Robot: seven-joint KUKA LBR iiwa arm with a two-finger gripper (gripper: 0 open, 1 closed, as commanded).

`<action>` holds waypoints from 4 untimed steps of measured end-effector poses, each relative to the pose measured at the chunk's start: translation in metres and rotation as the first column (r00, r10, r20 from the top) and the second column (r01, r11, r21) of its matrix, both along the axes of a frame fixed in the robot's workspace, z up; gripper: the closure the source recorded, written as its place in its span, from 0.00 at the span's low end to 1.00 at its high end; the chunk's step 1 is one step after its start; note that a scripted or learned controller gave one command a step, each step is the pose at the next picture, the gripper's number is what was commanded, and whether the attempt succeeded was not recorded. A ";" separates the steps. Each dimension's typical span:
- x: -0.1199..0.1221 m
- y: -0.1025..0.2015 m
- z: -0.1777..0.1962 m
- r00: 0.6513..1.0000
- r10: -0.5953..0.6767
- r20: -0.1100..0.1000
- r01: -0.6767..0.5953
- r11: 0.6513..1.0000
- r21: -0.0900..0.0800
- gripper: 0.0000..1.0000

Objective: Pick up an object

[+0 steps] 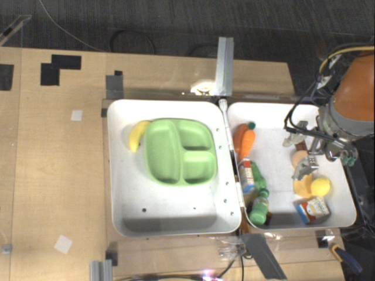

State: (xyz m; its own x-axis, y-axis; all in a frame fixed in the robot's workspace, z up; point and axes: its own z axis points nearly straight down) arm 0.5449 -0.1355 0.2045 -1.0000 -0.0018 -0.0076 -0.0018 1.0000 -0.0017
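A wooden bench [53, 174] is carrying two white bins, with black markers [58, 68] sitting on its far left side. A metal post [225, 66] is standing behind the bins. Dark carpet [146, 10] is stretching beyond, crossed by a thin cable [64, 25].

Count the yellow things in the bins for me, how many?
2, maybe more. A banana lies in the left bin, beside the green tray. A lemon sits in the right bin, under the arm. The arm may hide others.
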 end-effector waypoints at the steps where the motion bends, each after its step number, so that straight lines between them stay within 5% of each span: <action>1: 0.008 -0.020 -0.108 1.000 -0.016 0.003 0.016 1.000 0.000 0.00; 2: -0.047 -0.042 -0.114 0.992 -0.126 0.011 0.126 0.992 0.000 0.00; 3: -0.052 -0.002 -0.113 0.997 -0.079 0.014 0.079 0.997 -0.002 0.00; 4: -0.046 -0.002 -0.099 0.997 -0.071 0.033 0.071 0.997 -0.004 1.00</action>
